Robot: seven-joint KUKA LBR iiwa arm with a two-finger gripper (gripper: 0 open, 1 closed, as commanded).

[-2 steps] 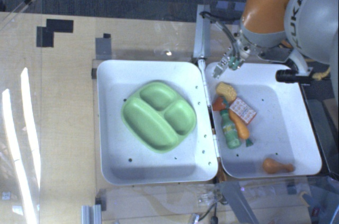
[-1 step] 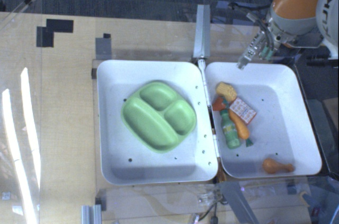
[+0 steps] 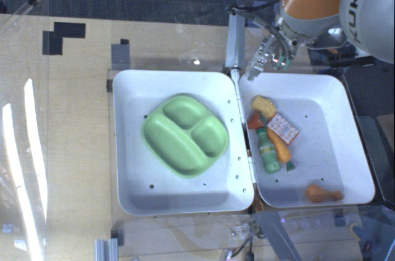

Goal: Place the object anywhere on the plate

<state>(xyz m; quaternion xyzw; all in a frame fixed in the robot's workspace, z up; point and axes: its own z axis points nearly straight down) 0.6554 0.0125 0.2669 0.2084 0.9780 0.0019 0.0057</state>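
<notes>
Bins sit side by side on my bench: the left bin (image 3: 123, 130) holds the green divided plate (image 3: 186, 135), with nothing resting on it. The right bin (image 3: 345, 124) holds the toy food, clustered against its left wall: a yellow corn piece (image 3: 265, 107), a red-patterned box (image 3: 282, 128), a carrot (image 3: 279, 147), a green bottle (image 3: 268, 155), and a tan drumstick (image 3: 322, 194) lying apart near the front. I see the gripper (image 3: 265, 59) hanging above the right bin's back left corner, carrying nothing.
</notes>
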